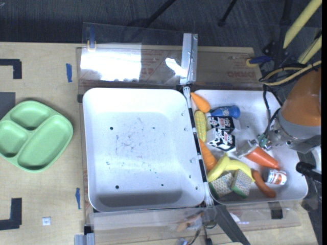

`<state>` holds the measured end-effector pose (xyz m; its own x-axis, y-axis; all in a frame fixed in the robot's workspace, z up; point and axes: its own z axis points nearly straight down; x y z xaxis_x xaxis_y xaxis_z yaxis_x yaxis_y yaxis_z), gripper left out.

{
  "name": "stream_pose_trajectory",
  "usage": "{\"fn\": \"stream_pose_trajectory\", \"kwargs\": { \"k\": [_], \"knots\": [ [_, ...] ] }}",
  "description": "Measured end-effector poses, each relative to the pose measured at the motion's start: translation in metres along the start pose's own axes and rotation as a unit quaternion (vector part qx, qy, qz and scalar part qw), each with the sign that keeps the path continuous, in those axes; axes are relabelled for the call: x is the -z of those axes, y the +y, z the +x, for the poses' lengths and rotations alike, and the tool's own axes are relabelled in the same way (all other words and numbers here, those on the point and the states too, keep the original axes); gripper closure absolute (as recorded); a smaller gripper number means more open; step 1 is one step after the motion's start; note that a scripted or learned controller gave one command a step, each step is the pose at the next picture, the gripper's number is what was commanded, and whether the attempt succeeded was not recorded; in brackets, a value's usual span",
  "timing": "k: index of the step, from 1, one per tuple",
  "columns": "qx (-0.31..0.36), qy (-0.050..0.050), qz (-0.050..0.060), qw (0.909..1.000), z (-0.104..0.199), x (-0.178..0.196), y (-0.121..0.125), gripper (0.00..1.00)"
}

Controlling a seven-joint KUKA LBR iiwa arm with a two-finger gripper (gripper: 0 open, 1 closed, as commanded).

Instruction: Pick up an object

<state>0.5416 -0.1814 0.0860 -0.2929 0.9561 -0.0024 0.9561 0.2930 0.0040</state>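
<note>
Toys (232, 180) crowd rt bin's (294, 195) front edge; pincer (260, 142) just above.

My arm (305, 111) comes in as a rounded grey body with a broad orange band across it, glossy under the light. Dark cables loop along its upper side, with a yellow one among them. Below the band my wrist narrows to grey metal parts, small and blurred.
</note>
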Motion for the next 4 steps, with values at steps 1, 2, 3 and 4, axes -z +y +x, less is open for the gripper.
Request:
{"fn": "stream_pose_trajectory", "kwargs": {
  "k": [1,2,3,4],
  "knots": [
    [0.110,0.000,0.000,0.9940,-0.042,0.051,-0.008,0.00],
    [0.166,-0.001,0.000,0.9862,-0.050,0.065,0.018,0.00],
    [0.217,0.001,0.001,0.9761,-0.025,0.023,-0.055,0.00],
    [0.037,0.000,0.001,0.9993,0.005,0.002,0.011,0.00]
  ]
}}
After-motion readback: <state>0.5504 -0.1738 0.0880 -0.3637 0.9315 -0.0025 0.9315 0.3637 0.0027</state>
